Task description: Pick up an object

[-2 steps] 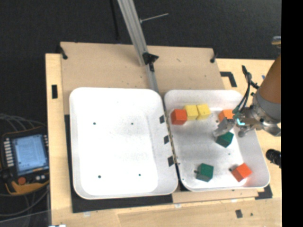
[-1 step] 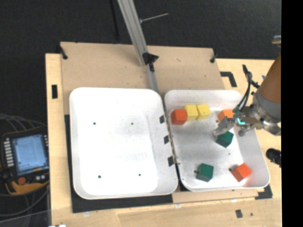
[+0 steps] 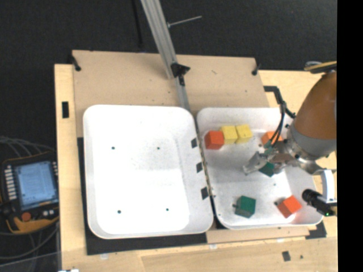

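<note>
The right bin [image 3: 227, 220] holds several small blocks. An orange cube [image 3: 214, 139] and two yellow cubes [image 3: 229, 133] [image 3: 244, 132] line up near its far edge. A green block [image 3: 245, 206] and an orange block [image 3: 288, 206] lie near the front. My gripper [image 3: 262, 166] hangs over the bin's right half. A dark green block [image 3: 267, 171] sits right at its tip, partly covered by it. Whether that block is gripped is unclear. Another orange piece [image 3: 267, 137] peeks out beside the wrist.
The left bin [image 3: 91, 169] lies beside the right one, with a divider edge [image 3: 201, 163] between them. A slanted metal pole [image 3: 161, 33] rises from behind the bins. A handheld control pad [image 3: 31, 186] sits off the bench at left.
</note>
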